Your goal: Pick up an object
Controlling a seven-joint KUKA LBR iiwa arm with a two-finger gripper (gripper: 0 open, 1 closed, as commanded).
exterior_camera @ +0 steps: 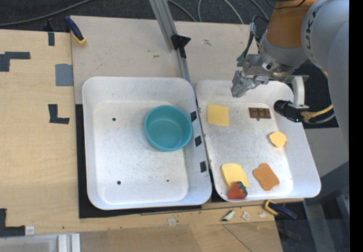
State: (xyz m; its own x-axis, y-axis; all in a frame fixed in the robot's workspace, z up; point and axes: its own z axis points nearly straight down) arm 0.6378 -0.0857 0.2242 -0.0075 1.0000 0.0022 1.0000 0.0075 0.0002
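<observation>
My gripper (240,87) hangs over the far edge of the right bin (300,157), near its back left part, with my grey arm and its orange band rising behind me toward the right of the view. From this slanted look down I cannot tell whether my fingers are apart or together, and I see nothing between them. Closest to me is a yellow square (218,115), lying flat on the bin floor just below and a little to the left of my tip. A small brown bar (260,113) lies just below and to my right, apart from me. Farther toward the near side and to the right sits a small yellow chunk (277,139). Well below me, near the front rim, a yellow block (233,173) lies with a red strawberry (237,190) touching its near end, and an orange-brown slab (265,176) lies just beside them on the right. Off to my left, in the left bin (102,148), a teal bowl (167,127) stands upright near the wall that the two bins share, well apart from me. A grey post (161,7) slants up from the bench behind the bins, to my left.
</observation>
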